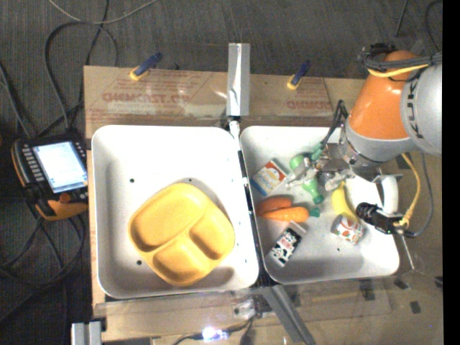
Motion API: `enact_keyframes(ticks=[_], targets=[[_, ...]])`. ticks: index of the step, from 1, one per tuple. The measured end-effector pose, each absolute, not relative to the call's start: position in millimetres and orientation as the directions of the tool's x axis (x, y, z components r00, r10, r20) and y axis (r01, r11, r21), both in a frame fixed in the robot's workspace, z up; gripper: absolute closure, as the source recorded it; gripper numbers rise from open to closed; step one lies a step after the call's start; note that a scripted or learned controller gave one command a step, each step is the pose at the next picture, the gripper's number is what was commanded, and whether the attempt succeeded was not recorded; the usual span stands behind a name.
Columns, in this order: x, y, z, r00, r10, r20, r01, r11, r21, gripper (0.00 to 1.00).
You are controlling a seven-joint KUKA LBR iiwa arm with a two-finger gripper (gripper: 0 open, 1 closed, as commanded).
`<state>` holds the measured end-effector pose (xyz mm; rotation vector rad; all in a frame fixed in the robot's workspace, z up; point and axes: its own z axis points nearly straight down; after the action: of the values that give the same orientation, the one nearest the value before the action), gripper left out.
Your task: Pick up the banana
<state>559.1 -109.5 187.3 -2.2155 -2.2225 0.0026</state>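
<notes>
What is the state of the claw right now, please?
Claw: low over the right bin, beside the top of the banana; open or closed cannot be told.

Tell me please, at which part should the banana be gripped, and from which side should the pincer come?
Probably from above, at the middle of the banana, closing across its narrow width. It lies flat in the right bin, long axis running roughly up and down the view. The pincer hangs by its upper end; the small carton sits close by its lower end, so the middle offers the freest hold.
</notes>
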Motion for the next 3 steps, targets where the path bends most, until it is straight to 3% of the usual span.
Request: enact_keyframes(ticks=[1,2,3], targets=[[582.2,-144.3,133.5,0.014,1.0,-0.001,1.0,-0.014,-0.003,0.0],[595.3,-203.5,142.3,-0.081,0.997,-0.003,0.997,0.081,-0.001,0.0],[566.8,-213.9,96.0,-0.065,0.998,0.005,0.998,0.065,0.004,0.0]])
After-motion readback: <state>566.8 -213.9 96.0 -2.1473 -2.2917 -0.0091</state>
